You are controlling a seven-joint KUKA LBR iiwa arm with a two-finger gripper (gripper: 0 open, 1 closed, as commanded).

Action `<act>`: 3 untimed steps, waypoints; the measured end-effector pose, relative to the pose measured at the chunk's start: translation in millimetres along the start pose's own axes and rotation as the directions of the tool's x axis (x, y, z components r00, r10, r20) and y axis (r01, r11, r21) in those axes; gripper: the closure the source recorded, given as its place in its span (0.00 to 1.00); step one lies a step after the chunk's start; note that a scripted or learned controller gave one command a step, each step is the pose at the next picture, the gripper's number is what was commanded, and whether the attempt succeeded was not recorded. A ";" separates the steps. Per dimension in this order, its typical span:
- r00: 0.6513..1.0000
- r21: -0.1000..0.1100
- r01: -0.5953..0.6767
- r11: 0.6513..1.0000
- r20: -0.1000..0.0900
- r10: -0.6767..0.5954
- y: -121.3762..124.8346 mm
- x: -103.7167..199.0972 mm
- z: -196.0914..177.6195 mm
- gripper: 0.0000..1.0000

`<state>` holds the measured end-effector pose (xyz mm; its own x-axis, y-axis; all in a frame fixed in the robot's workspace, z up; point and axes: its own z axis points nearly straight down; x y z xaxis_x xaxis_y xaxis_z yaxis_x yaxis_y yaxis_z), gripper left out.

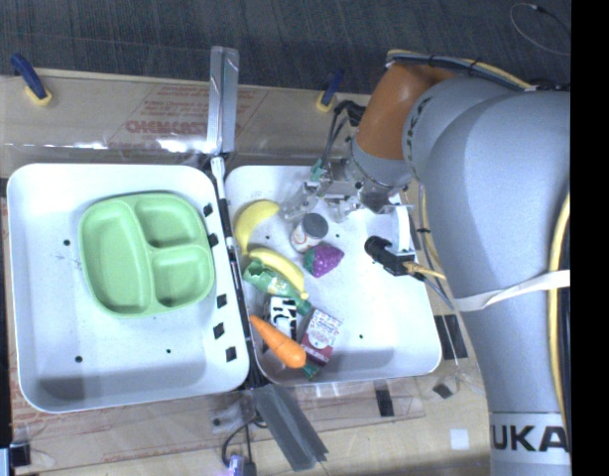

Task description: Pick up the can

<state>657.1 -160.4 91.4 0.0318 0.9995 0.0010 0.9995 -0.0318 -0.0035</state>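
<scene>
Gripper (314, 204) reaching into right bin (404, 340), hanging directly over can (309, 232); finger spread impossible to tell (grip on can unconfirmed). Can sitting upright near bin's far wall, grapes (325, 259) touching, bananas (268, 244) beside. Carrot (278, 340) and packet (321, 332) crowding near-left corner; right half lying open. Left bin (37, 365) holding green tray (146, 253).

Left bin (37, 266): green tray (146, 253). Right bin (384, 350): bananas (260, 241) at 9 o'clock, grapes (326, 259) centre, carrot (278, 340) and packet (322, 333) at 7.
</scene>
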 end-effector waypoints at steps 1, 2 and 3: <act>0.997 -0.003 0.083 0.997 0.002 -0.083 0.1 -1.2 -68.2 0.00; 0.992 0.000 0.126 0.992 0.001 -0.126 -13.2 -1.5 0.1 0.00; 0.997 -0.001 0.082 0.997 0.001 -0.082 -60.7 5.5 -0.1 0.00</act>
<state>596.5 -152.9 91.7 -0.0505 0.9987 0.0003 0.9987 0.0505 -0.0029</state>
